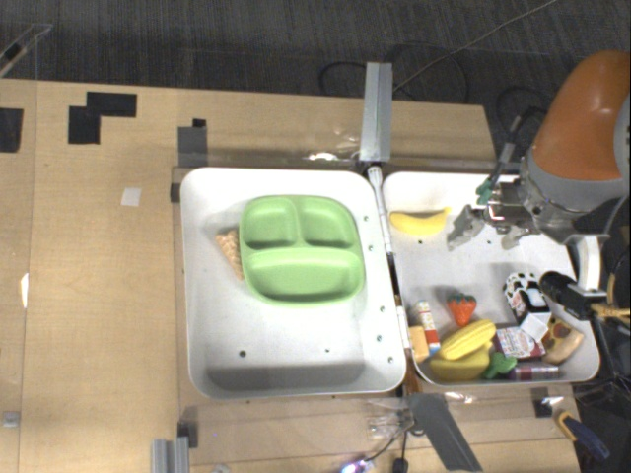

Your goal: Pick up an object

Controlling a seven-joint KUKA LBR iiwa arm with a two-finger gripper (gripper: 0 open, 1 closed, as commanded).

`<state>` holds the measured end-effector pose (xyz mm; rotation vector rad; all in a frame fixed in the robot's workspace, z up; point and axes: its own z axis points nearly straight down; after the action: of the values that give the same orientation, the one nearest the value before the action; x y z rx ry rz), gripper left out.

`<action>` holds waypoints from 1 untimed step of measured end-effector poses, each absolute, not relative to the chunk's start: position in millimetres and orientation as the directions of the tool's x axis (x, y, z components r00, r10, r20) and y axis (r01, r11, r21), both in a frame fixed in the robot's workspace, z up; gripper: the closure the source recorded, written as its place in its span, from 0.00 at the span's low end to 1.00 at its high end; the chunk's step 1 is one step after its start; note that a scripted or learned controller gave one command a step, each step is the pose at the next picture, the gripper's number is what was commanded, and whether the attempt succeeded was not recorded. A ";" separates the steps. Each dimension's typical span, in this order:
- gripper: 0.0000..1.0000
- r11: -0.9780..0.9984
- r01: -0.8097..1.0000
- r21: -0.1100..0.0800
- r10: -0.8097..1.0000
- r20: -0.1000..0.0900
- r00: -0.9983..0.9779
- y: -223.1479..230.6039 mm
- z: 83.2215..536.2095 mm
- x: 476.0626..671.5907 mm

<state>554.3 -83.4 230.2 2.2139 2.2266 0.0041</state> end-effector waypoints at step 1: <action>0.00 -0.103 0.995 0.005 0.995 0.001 0.103 -53.3 263.9 528.9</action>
<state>528.9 -53.3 263.9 2.3304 2.1026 0.0066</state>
